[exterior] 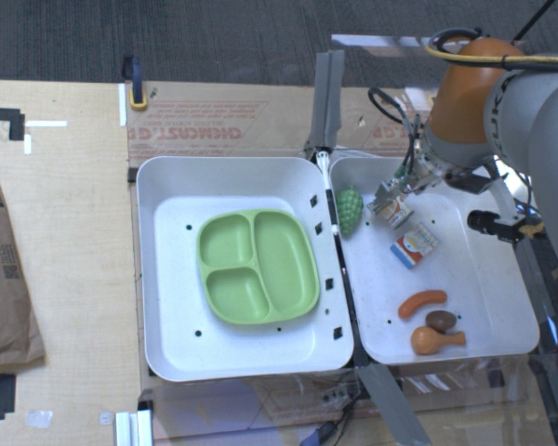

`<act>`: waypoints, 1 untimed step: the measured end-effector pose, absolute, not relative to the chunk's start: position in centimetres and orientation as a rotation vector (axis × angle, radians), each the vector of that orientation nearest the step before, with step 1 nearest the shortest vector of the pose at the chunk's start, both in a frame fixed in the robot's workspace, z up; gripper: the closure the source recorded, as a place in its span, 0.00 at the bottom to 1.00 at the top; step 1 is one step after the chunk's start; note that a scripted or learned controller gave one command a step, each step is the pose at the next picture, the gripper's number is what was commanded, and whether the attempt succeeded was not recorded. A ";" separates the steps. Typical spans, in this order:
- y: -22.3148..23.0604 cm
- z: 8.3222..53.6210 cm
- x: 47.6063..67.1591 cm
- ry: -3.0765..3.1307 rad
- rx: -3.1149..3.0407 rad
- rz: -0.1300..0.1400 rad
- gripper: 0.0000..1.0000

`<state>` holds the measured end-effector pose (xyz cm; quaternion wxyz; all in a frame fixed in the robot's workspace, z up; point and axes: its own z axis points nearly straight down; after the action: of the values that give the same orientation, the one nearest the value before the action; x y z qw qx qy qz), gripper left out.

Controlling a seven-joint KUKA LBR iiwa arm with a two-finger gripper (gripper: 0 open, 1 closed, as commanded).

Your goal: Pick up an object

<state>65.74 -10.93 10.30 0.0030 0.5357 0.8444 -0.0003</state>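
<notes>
White plastic makes up both shallow bins on the bench. The left bin holds a green divided plate, lying flat near its middle. The right bin holds the loose items: a green knobbly ball against its left wall, a small red, white and blue carton near the middle, and toward the near edge an orange sausage, a brown lump and an orange gourd-shaped toy close together. The gripper hangs over the far left part of the right bin, between the ball and the carton; I cannot tell how its jaws stand. A brown paper bag lies at the far left of the bench.
</notes>
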 end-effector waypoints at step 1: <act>-11.4 9.3 65.4 2.581 1.789 0.000 1.00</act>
<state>65.36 -11.38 9.27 0.0005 0.5697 0.8219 0.0001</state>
